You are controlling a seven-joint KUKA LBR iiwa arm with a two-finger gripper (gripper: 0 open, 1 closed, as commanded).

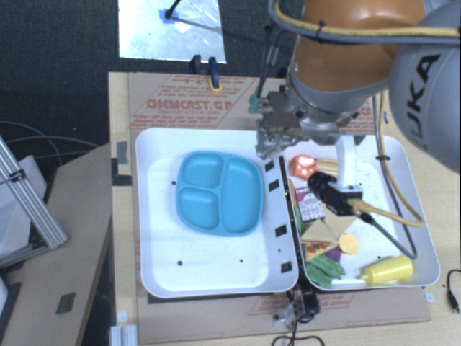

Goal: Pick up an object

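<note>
Right bin [416, 193]: toys [324, 225] (below fingers [268, 144])

1. We find a robotics lab or test cell, not a home.
2. A grey and orange industrial arm [360, 42] with exposed cabling hangs over the bench.
3. Two white bins [155, 280] sit side by side on a cardboard sheet [187, 99].
4. Aluminium framing [29, 200] stands at the left.
5. Loose cables [43, 146] trail over dark flooring at the far left.
</note>
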